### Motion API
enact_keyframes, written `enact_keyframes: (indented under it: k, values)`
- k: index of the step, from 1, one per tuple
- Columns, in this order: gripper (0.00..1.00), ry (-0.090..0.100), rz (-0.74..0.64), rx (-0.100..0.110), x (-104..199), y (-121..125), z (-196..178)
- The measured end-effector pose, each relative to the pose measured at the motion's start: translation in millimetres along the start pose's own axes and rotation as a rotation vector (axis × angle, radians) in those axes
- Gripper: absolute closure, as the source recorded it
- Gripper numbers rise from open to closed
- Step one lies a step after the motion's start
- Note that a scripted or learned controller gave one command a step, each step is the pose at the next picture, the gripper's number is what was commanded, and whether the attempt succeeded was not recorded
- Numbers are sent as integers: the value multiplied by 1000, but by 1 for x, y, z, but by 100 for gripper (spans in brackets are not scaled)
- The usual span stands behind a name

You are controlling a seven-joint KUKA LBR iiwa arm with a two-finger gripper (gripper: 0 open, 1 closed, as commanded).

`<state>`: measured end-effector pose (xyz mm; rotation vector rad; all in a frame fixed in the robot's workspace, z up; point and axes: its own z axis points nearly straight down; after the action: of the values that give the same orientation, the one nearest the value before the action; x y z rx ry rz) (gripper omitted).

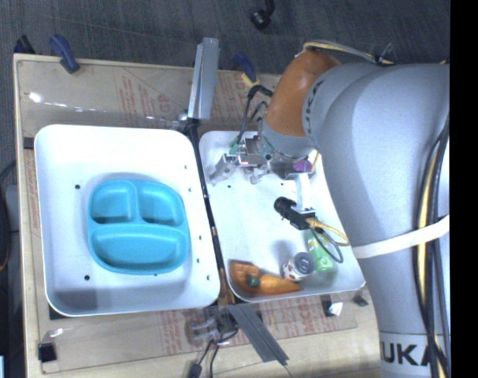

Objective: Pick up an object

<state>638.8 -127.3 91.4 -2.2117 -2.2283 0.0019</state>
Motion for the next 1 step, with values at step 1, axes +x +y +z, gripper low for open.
enact_keyframes:
  k: [1]
  values:
    - [0,0,0,1,1,-87,-12]
